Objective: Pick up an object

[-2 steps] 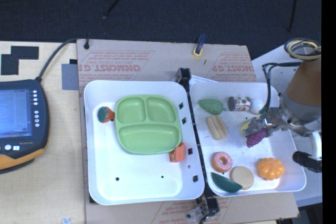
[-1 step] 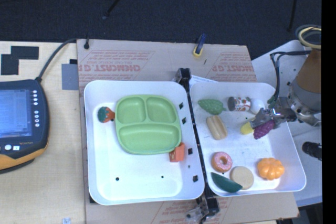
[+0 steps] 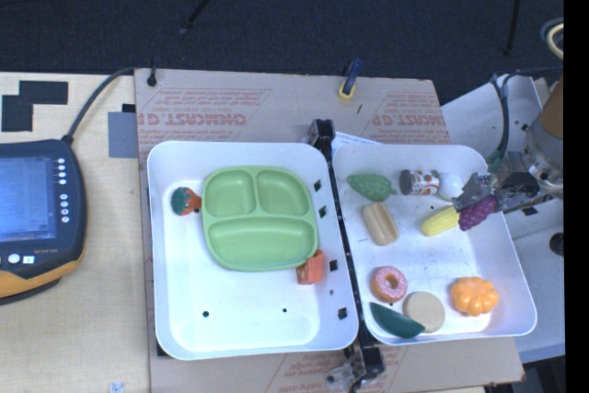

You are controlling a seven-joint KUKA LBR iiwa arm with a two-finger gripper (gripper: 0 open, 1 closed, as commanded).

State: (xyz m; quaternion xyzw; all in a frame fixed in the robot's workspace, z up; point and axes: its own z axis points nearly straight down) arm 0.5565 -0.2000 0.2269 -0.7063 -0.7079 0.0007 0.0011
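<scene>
We saw two shallow white bins side by side on the bench [image 3: 92, 354]. The left bin [image 3: 175, 308] held a green divided plate [image 3: 259, 218] with three compartments, a small round toy [image 3: 184, 201] in orange and dark green just beside the plate's left edge, and a small orange block [image 3: 312, 269] touching the plate's lower right corner.

The right bin [image 3: 515, 290] held play food. Along the top lay a green leafy piece [image 3: 370, 187] and a small can [image 3: 420, 182] on its side, with a white object [image 3: 451, 187] near it. Below them were a tan bread roll [image 3: 379, 223] and a yellow corn cob [image 3: 441, 221]. Lower down sat a pink frosted doughnut [image 3: 388, 283], a round tan biscuit [image 3: 424, 309], a dark green wedge [image 3: 398, 321] at the bottom edge, and an orange pumpkin [image 3: 474, 295].

The pincer [image 3: 486, 198] reached in at the right bin's upper right, and a purple piece [image 3: 477, 213] lay right against its tip, beside the corn cob; we could not tell whether the pincer was open or closed, nor whether it gripped that piece.

The cardboard under the bins carried red printing, seen upside down and too faint to read with confidence. A handheld control pad [image 3: 37, 221] with a screen rested at the bench's left edge.
</scene>
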